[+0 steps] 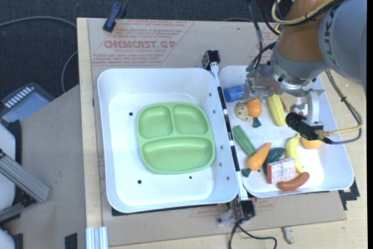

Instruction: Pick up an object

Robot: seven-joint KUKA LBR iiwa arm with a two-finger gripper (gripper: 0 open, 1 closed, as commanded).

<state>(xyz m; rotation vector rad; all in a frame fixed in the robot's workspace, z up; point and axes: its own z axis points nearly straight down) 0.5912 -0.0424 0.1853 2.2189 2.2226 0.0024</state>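
Your end effector (pixel 255 103) sits low over a small orange toy (pixel 254 108); I cannot tell its state, so nothing counts as lifted yet.

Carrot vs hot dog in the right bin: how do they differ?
Colour: the carrot is orange with a green end; the hot dog is reddish brown all over.
Shape: the carrot tapers; the hot dog is an even, slightly curved tube.
Pose: the carrot lies on a diagonal near the bin's middle; the hot dog lies nearly level by the near wall.
Both are toy foods lying flat in the right bin.
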